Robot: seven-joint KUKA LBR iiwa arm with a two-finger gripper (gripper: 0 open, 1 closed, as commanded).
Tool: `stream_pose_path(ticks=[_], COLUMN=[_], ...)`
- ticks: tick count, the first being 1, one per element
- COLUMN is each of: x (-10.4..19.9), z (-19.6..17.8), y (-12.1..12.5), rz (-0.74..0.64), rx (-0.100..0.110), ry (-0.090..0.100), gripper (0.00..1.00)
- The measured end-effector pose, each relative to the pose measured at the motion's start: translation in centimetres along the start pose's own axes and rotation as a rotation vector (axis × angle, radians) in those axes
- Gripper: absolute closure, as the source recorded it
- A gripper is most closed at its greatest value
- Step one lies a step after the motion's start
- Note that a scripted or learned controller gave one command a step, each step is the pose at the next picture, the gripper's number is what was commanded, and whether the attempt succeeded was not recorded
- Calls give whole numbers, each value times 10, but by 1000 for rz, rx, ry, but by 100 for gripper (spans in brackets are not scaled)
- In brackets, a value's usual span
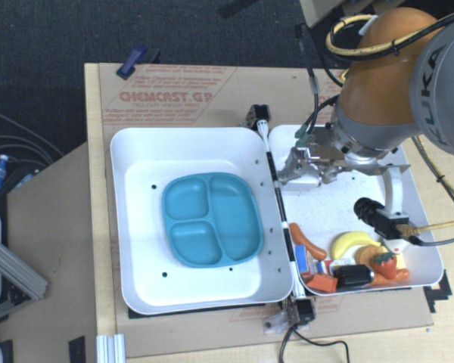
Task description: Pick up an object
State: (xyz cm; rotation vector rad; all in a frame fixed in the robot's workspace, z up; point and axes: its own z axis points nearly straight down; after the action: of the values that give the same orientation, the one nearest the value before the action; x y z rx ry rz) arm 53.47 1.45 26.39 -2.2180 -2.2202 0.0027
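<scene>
Fingers (312, 166): low over the bare upper end of the right bin (418, 203); whether released or clenched cannot be told; nothing visibly between them.

Risk, as judged: closing here finds bare floor, the objects lying well apart toward the near corner; packed touching, a grasp may catch two or slide off.

Objects: banana (355, 243), yellow, curved; orange sausage-shaped piece (306, 241); black block (355, 275); small red-orange toy (386, 264).

Left bin (132, 203): blue divided plate (212, 218).
</scene>
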Motion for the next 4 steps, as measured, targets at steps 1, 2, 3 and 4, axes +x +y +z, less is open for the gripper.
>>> stream_pose_path(ticks=[1, 2, 3, 4], x=[-13, -14, -4, -13], z=[18, 8, 3, -3], y=[70, 111, 132, 132], rz=[1, 0, 0, 1], rx=[-4, -5, -6, -7], ry=[-2, -2, -2, -3], gripper=[100, 100, 100, 100])
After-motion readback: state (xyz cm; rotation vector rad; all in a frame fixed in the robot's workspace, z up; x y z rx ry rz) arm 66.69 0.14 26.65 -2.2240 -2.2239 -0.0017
